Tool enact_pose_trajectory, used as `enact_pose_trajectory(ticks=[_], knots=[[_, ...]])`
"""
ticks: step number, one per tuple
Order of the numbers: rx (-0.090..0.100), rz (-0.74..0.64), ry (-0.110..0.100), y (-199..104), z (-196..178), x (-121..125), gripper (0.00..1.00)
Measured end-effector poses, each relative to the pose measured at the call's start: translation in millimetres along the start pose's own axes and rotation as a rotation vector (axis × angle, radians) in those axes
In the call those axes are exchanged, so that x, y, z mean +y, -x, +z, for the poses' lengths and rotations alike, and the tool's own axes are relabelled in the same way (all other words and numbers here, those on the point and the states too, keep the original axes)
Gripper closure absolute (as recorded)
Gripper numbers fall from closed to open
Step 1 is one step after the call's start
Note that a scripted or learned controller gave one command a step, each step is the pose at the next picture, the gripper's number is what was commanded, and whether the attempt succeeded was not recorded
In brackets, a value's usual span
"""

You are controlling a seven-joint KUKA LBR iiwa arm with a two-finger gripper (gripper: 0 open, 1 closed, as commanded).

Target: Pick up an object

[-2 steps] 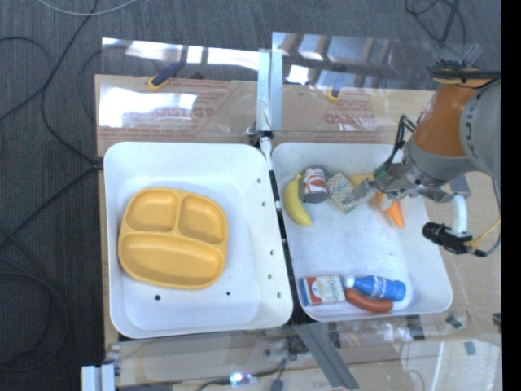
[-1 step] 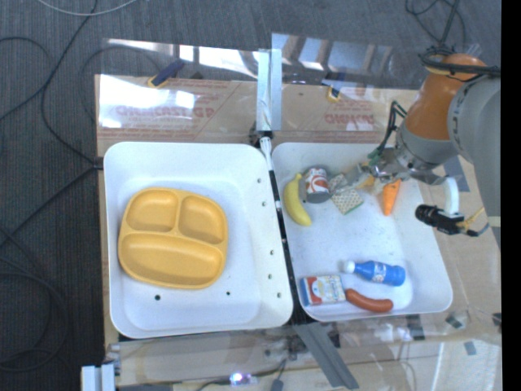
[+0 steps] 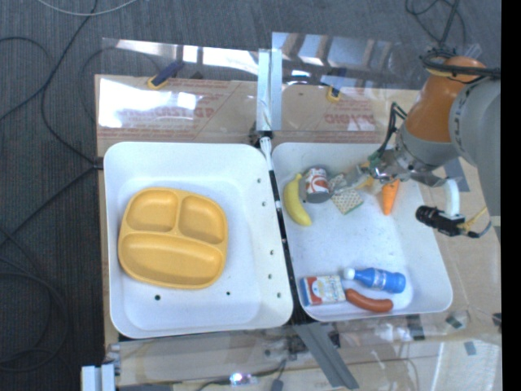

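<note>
The right bin (image 3: 423, 259) holds a yellow banana (image 3: 295, 202), a small tin can (image 3: 316, 184) on its side, a tan waffle-like piece (image 3: 348, 200) and an orange carrot (image 3: 391, 195) along its far side. Near the front edge lie a blue bottle (image 3: 378, 279), a red sausage (image 3: 368, 302) and a small carton (image 3: 323, 289). My gripper (image 3: 377, 168) is low over the far right corner of this bin, just above the carrot and to the right of the waffle piece. The grey arm with its orange band (image 3: 440, 100) comes in from the right.
The left bin (image 3: 244, 177) holds a yellow compartment tray (image 3: 172, 236). A raised divider (image 3: 281, 243) separates the two bins. A black and white fitting (image 3: 440, 214) with cables hangs off the arm over the right bin's right edge. Clear panels stand behind the bins.
</note>
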State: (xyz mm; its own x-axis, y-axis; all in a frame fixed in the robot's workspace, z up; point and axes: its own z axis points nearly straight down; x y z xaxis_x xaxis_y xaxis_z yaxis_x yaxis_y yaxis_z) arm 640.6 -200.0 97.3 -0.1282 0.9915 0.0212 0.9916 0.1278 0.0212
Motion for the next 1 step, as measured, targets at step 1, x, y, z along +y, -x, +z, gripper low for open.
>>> enact_pose_trajectory(ticks=[1], knots=[[0.003, 0.013, -0.006, 0.3, 0.5, 1.9, 0.0]])
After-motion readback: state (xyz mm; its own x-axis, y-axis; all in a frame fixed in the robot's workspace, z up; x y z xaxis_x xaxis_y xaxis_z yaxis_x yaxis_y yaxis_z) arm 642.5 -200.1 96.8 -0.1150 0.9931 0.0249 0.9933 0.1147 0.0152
